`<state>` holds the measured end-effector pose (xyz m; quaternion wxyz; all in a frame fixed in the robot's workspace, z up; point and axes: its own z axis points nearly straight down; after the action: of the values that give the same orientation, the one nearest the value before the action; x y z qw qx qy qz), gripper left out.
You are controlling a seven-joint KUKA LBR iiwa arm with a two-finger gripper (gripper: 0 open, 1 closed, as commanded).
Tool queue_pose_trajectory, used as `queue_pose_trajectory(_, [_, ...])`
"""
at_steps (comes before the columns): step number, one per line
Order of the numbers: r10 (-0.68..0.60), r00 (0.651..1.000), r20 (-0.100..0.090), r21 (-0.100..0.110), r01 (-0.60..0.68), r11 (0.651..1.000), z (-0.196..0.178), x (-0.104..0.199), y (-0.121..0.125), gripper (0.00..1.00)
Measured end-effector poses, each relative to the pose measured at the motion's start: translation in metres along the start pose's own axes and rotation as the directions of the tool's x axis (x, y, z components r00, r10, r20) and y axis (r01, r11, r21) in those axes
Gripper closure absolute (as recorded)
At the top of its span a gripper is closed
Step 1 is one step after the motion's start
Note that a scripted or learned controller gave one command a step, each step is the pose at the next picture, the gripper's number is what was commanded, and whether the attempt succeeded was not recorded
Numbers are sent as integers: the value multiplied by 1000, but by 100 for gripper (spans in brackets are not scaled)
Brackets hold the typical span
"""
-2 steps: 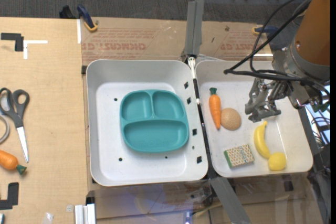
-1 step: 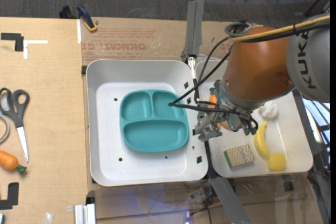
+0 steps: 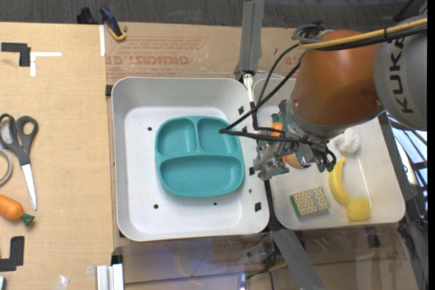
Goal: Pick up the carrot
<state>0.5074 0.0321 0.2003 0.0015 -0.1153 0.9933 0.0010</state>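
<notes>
A: Where's the carrot (image 3: 11, 208)?
B: Out on the bench, far left, below the scissors (image 3: 20, 149).
A: And the gripper (image 3: 275, 163)?
B: Low over the right bin (image 3: 380, 214), beside the banana (image 3: 338, 181). Its grip state, I cannot tell. The plate (image 3: 200, 157) sits in the left bin (image 3: 129, 166).

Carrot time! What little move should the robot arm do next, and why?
Probably ease straight down a little. The gripper hangs at the right bin's left side, and a bit of orange, likely the carrot, peeks out beside the wrist. The arm hides whether anything is grasped, so I would not lift yet.
</notes>
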Motion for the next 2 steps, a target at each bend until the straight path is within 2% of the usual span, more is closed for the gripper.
queue_pose_trajectory(1, [2, 1000, 3, 0, -2, 1000, -9, -1, 0, 100])
queue_pose_trajectory(2, [-286, 958, 0, 1, 286, 958, -39, -2, -24, 100])
